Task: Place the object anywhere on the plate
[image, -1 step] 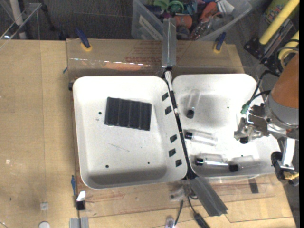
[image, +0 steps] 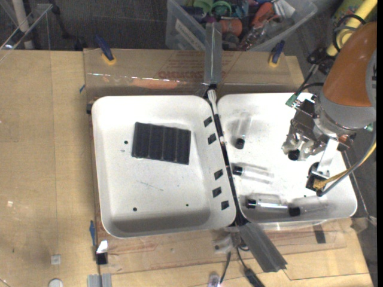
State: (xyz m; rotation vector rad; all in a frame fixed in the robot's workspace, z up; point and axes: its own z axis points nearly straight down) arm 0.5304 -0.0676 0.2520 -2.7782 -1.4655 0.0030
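A black ribbed rectangular plate (image: 161, 143) lies flat in the left bin (image: 114, 208). In the right bin (image: 341, 205) lie several clear tubes with black caps: one (image: 241, 130) near the bin's back left, one (image: 251, 171) by the divider, and one (image: 270, 205) along the front wall. My gripper (image: 301, 143) hangs over the right half of the right bin, well to the right of the plate and apart from the tubes. A small dark round part (image: 293, 155) shows at its lower end; what it is I cannot make out.
A raised divider with black clips (image: 215, 154) runs between the two bins. A clear tub of colourful toys (image: 239, 8) stands behind the bins. The arm's grey and orange body (image: 356, 76) and a yellow cable (image: 347, 172) lean over the right bin's right edge.
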